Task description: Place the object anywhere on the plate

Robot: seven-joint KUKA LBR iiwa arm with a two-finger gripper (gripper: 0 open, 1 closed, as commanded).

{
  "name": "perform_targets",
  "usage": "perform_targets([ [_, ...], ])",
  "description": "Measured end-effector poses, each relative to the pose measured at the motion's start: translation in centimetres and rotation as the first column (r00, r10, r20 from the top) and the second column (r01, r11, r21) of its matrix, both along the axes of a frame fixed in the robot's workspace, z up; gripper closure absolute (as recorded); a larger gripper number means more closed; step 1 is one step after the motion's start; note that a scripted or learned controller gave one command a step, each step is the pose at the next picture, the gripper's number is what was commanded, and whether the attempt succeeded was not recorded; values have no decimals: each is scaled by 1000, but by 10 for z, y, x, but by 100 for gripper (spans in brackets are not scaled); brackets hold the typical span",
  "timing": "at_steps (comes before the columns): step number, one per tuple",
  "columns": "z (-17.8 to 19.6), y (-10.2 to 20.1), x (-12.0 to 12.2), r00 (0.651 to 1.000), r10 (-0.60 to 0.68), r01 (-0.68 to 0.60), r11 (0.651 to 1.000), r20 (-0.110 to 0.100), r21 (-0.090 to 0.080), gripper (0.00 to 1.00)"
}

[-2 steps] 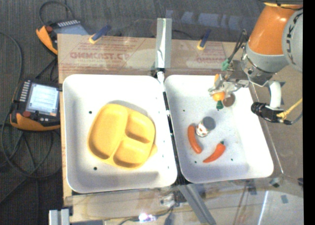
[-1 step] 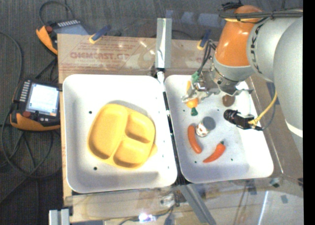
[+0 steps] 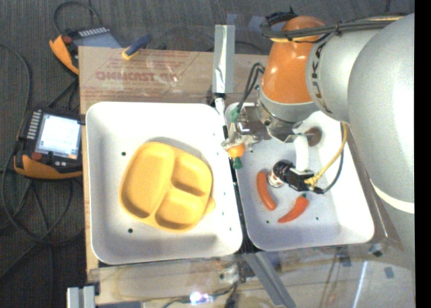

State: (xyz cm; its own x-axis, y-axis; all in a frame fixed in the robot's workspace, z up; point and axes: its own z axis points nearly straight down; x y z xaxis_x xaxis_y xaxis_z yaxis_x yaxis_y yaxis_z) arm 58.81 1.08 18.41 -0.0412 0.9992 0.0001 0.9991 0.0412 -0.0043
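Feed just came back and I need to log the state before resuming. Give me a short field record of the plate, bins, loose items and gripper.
plate: yellow divided plate, lying in the left bin
right bin: holds a red sausage and a red chili pepper
gripper: over the rims where the two bins meet
at gripper: small orange thing; cannot tell whether it is held
placement: not yet done
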Motion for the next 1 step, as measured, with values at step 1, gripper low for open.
perform_targets([
  [1, -2, 86, -11, 980, 200, -200, 980, 0, 0, 100],
])
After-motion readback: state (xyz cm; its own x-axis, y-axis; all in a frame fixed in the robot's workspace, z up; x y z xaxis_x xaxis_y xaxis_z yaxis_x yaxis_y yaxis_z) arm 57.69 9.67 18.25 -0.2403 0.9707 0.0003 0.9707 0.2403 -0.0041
